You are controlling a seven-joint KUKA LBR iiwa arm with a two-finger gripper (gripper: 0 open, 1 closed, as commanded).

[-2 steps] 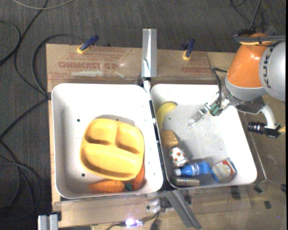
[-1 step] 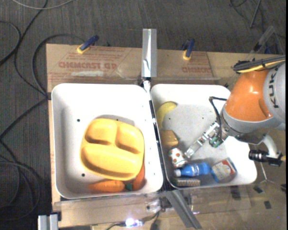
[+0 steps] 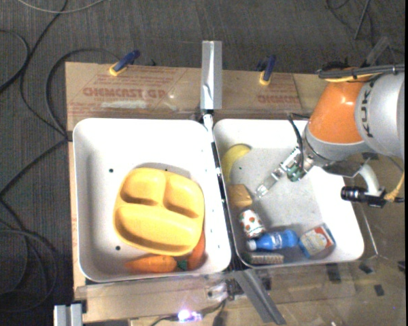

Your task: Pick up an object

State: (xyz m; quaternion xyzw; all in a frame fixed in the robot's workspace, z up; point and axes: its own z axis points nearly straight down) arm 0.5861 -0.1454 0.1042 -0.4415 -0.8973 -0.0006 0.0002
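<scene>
In the right bin (image 3: 340, 182), gripper (image 3: 260, 190) with unclear grip, beside brown object (image 3: 241, 196), above blue bottle (image 3: 274, 240).

Tabletop (image 3: 156, 90), brown board at frame centre. Two white bins directly on it: left bin (image 3: 88, 182), right bin (image 3: 340, 229), side by side, touching.
</scene>
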